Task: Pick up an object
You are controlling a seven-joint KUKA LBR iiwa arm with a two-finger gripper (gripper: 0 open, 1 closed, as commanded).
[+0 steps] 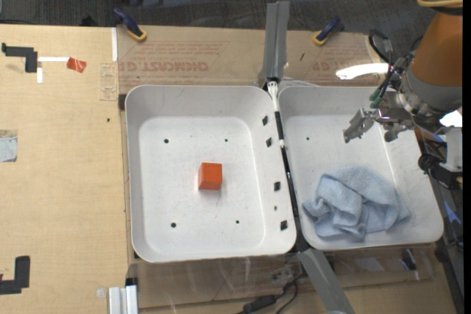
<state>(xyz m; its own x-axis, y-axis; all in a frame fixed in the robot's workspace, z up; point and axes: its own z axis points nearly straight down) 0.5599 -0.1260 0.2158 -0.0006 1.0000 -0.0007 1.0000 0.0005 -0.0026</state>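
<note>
Cardboard-topped counter (59,180) carries two white bins: an orange block (210,176) sits mid left bin (147,158), a crumpled blue cloth (357,202) in the right bin (324,121). Pincer (374,123) hovers above, grip state unclear, nothing held.

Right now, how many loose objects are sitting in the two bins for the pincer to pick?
2. An orange block lies near the middle of the left bin. A crumpled blue-grey cloth lies in the near part of the right bin; something small could be hidden under its folds.
</note>
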